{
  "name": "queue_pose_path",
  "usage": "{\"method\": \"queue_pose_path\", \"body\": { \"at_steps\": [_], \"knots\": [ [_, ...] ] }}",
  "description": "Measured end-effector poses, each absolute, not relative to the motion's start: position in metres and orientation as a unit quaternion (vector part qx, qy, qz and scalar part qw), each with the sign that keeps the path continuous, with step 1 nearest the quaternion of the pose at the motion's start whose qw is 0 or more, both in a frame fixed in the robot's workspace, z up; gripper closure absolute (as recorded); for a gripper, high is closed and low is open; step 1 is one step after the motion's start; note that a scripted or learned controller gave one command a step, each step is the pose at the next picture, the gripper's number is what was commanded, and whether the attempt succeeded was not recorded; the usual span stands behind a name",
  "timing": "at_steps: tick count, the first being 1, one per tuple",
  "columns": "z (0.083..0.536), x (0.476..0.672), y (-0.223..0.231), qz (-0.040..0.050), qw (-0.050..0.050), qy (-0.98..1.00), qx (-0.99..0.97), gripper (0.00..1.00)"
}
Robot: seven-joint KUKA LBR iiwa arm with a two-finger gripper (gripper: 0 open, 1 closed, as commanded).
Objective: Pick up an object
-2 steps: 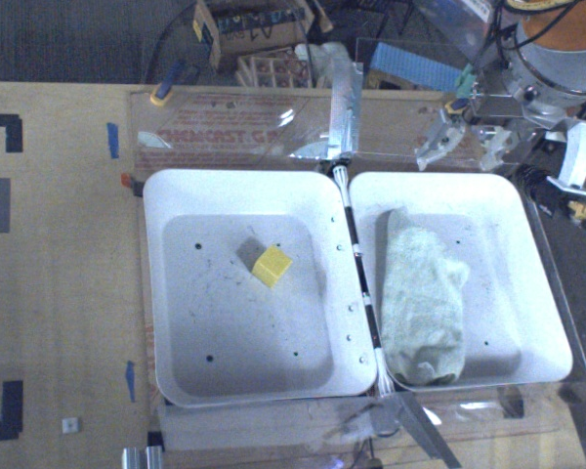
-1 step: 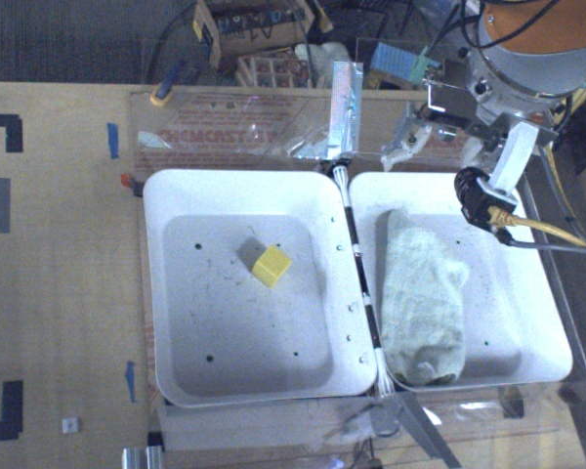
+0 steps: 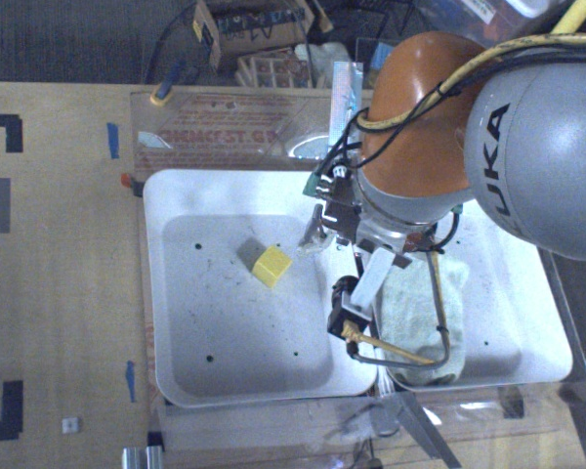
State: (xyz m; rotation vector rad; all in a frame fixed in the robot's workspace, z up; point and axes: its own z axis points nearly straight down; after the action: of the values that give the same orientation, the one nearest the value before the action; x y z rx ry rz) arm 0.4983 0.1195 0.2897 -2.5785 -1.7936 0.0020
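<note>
In the camera view, you had the yellow block (image 3: 272, 266) lying on the floor of the left bin (image 3: 225, 360), in its upper middle part, apart from every wall and with nothing touching it. The gripper (image 3: 315, 229) hung just beside the block, to its right, close to the ridge between the two bins, and the block was not in it. You could not tell whether the gripper was apart or together, because the wrist covered it from above. Treat the block as small, light and stiff, with flat faces that were likely to grip well. It could skid on the smooth bin floor if pushed from one side. It lay turned at an angle to the bin walls, so you should have taken hold across two opposite flat faces, not across the corners. A pale cloth (image 3: 415, 306) lay crumpled in the right bin (image 3: 527, 330), partly under the arm (image 3: 527, 154). It looked soft and limp. The arm hid the upper part of the right bin and much of the ridge. A few dark specks (image 3: 210, 359) on the left bin floor were too small to identify.
</note>
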Motion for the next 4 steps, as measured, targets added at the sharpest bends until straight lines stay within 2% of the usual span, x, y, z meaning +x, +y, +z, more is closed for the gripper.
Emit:
{"method": "queue_pose_path", "body": {
  "at_steps": [1,2,3,4],
  "knots": [
    [0.328,0.480,0.134,-0.0003,0.000,-0.543,-0.840,0.00],
    [0.258,0.479,0.187,0.0018,0.001,-0.458,-0.889,0.00],
    [0.133,0.483,0.223,0.0018,0.001,-0.430,-0.903,0.00],
    [0.124,0.479,0.224,0.0023,0.001,-0.470,-0.882,0.00]
  ]
}}
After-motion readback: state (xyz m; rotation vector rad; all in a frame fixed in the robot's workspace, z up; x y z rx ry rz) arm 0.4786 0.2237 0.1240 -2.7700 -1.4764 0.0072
